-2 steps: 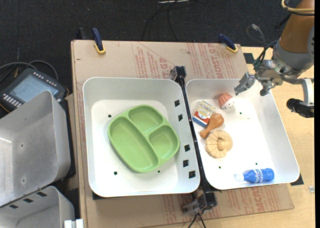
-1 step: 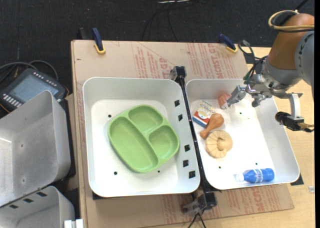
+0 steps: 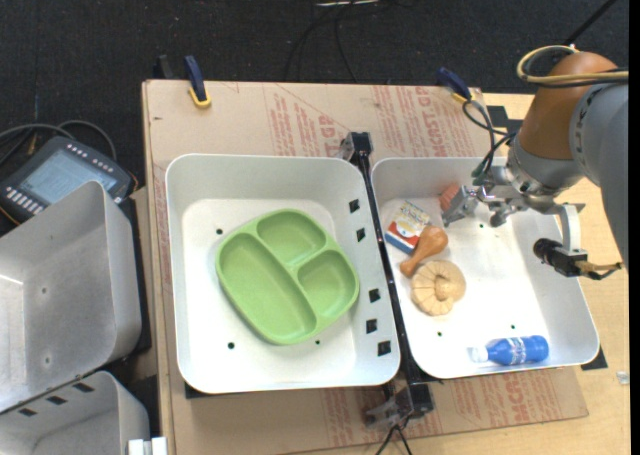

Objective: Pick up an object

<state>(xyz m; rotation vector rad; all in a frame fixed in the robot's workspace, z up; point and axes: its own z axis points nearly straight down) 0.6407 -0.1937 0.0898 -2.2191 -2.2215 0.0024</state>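
**Arm hanging over the right bin, small objects bunched by the divider**

As I am scanning from the left, I am seeing the left bin [image 3: 190,273], a shallow white tray with rounded corners, carrying a lime-green divided plate [image 3: 287,275]. The plate is smooth plastic with three compartments, lying flat and turned at an angle, leaving bare white floor along every wall, widest at the bin's top.

A black divider strip [image 3: 378,263] is running between the two bins.

Just past it, in the right bin [image 3: 560,333], the objects are crowding the left half. A small red, white and blue packet [image 3: 406,227] is lying near the divider; a tan drumstick-shaped toy [image 3: 424,248] is resting just below it, and a round, ridged, pale-brown piece like a bun [image 3: 438,286] is sitting just beneath that. A small blue bottle with a white cap [image 3: 512,350] is lying on its side near the front wall, well apart from the others. The middle and right floor of this bin is staying open.

The gripper [image 3: 478,198] is hovering over the bin's upper part, right of the packet, at the end of the grey and orange arm [image 3: 570,128]. I cannot tell how far it is parted, and I am seeing nothing in its grasp.
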